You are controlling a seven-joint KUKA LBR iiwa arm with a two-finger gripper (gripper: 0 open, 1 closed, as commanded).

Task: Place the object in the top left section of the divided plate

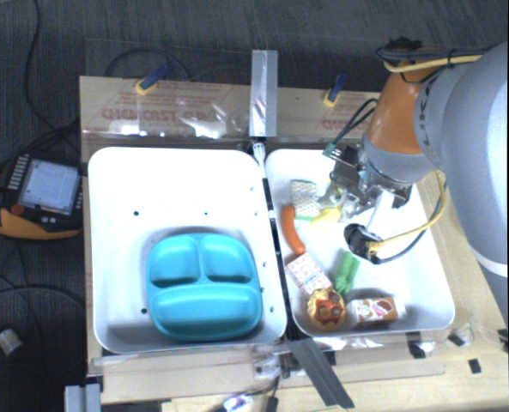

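Right bin, upper middle: yellow object (325, 216) lies just below the jaws (344, 197)
Jaws: low over the object; opening cannot be told
Plate (204, 285): left bin (117, 178), front centre, open floor behind
Neighbours: carrot (293, 230), green piece (346, 271)

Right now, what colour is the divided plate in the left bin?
Light blue, a turquoise shade: the three-section divided plastic plate shows best in the camera view, lying in the shallow white left bin.
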